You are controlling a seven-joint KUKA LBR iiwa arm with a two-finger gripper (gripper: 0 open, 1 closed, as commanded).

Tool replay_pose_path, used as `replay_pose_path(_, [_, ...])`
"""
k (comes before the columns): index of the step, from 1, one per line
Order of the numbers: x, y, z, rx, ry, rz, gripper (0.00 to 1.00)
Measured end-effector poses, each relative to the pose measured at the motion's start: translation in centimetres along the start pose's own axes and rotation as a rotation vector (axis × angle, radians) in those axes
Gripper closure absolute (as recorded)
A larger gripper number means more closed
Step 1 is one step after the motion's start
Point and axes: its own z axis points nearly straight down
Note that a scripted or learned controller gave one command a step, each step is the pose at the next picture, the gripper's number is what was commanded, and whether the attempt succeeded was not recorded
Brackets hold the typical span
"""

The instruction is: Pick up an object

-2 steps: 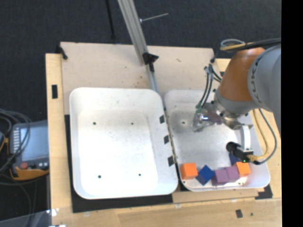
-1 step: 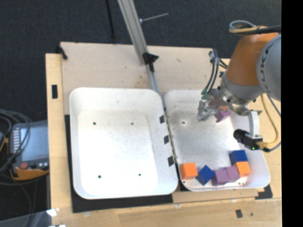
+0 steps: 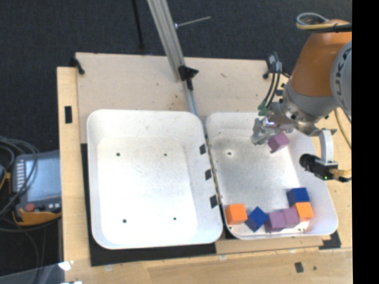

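Reaching in from the right, the grey arm with its orange band bends down over the far part of the right bin, its gripper pinching a small purple cube that hangs clear of the bin floor, near that bin's far right corner. On the bench's left half, the left bin is a shallow white tray with rounded corners and a speckled floor. Along the near edge of the right bin lies a row of small blocks: an orange cube, a blue cube, two purple cubes touching each other, then another orange cube with a second blue cube just behind it.
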Motion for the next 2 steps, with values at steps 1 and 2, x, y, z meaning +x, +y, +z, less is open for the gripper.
replay_pose_path(1, [4.5, -0.2, -0.6, 0.003, 0.002, -0.003, 1.00])
replay_pose_path(2, [9.4, 0.1, 0.5, 0.008, 0.001, -0.002, 1.00])
